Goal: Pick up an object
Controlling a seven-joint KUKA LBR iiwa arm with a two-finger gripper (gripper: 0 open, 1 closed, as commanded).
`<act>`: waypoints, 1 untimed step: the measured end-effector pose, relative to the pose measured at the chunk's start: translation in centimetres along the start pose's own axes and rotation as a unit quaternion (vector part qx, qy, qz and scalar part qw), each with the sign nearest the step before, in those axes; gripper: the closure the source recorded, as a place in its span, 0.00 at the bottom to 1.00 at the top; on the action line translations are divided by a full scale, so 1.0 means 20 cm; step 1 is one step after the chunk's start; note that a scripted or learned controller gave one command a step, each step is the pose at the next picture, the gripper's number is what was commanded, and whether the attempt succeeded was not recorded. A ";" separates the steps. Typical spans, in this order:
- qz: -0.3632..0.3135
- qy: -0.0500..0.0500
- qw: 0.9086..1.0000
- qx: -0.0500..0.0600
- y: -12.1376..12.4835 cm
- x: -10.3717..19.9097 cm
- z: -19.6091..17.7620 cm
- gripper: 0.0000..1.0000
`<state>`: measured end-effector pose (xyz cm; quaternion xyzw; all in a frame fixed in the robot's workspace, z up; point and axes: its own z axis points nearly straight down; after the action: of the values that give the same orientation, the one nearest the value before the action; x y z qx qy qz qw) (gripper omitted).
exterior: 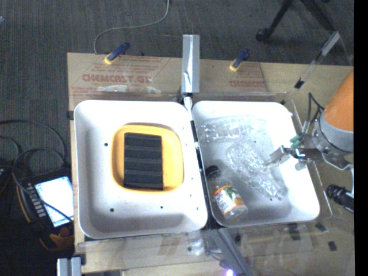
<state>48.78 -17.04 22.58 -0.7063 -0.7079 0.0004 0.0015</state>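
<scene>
The two-finger gripper [280, 155] sits over the right white bin [299, 209]; its finger state cannot be determined. Crumpled clear plastic packaging [250, 157] lies beneath it. Descend vertically, centred on the bulk, before closing.

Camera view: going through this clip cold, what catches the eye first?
The yellow tray holding a black ridged block stands out in the middle of the left bin. In the right bin, crumpled clear plastic spreads across the middle, with a small bottle lying near the front left corner. The gripper reaches in from the right, over the plastic's right edge.
</scene>
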 end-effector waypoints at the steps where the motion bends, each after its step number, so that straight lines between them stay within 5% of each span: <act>1: -0.017 -0.001 1.000 -0.004 0.01 -0.09 0.66 0.00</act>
<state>49.05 -18.78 9.47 -0.6944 -0.7196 -0.0016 -0.0020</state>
